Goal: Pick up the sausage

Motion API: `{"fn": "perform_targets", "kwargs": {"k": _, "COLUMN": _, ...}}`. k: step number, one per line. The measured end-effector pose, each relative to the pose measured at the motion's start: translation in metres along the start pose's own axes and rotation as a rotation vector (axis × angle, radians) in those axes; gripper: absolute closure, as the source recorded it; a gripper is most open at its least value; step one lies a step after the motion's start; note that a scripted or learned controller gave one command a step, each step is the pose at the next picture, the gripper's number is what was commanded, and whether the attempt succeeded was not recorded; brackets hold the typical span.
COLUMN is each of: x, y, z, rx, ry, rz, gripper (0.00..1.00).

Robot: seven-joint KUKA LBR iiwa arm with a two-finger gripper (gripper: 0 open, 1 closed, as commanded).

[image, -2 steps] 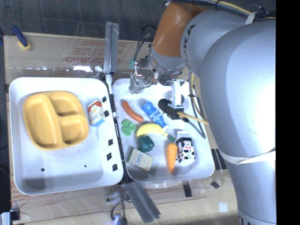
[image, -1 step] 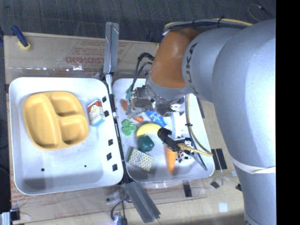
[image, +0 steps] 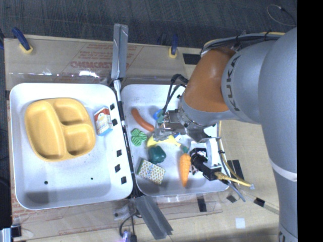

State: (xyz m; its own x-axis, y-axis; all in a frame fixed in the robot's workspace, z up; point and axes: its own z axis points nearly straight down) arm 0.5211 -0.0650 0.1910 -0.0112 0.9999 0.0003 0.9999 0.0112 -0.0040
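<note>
Beside the sausage (image: pixel 142 119), gripper (image: pixel 162 130) above toys

A robotics lab — clamped bench (image: pixel 60 54), white bins (image: pixel 20 135), loose cables (image: pixel 280 11).

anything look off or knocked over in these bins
Nothing looks spilled or broken. The small can lies on its side beside the yellow tray in the left bin. The sausage rests untouched in the right bin, with the gripper just beside it.

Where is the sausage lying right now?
The sausage lies in the right bin, near its upper-left corner, just left of the gripper and above a green leafy toy.
</note>
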Motion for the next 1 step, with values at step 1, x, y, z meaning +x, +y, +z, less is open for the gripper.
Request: {"fn": "perform_targets", "kwargs": {"k": 1, "x": 0.0833, "y": 0.0514, "z": 0.0, "rx": 0.0, "ry": 0.0, "rz": -0.048, "gripper": 0.0}}
